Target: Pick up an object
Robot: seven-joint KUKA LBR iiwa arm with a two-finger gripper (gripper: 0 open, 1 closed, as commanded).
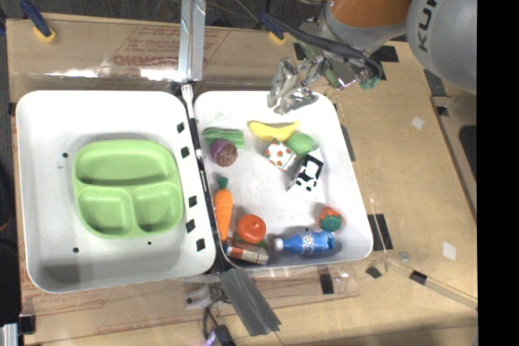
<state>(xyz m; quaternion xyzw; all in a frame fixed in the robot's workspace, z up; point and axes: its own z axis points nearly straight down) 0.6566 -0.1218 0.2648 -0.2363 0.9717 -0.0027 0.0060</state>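
From the one camera above the bench, the gripper (293, 93) hangs over the far edge of the right bin (350, 174), just inside its far rim. Its metal fingers point down, but glare and blur hide their tips, so I cannot tell whether they are spread or closed; nothing is seen between them.

The nearest thing to pick is the banana (271, 128), which lies just nearward of the gripper and a little to the left. Its long axis runs left to right across the bin, so a grasp would best close across its short width.

Close around it sit a green ball (302, 143) touching its right end, a red-spotted dice (278, 154) just near of it, and a black-and-white block (306, 173) beyond that. A green stick (222, 135) and a purple ball (223, 152) lie to the left, with some bare floor between them and the banana.

The open room is on the banana's far and left sides; the bin's far wall is close behind the gripper.

The left bin (32, 174) holds a green divided tray (127, 186).
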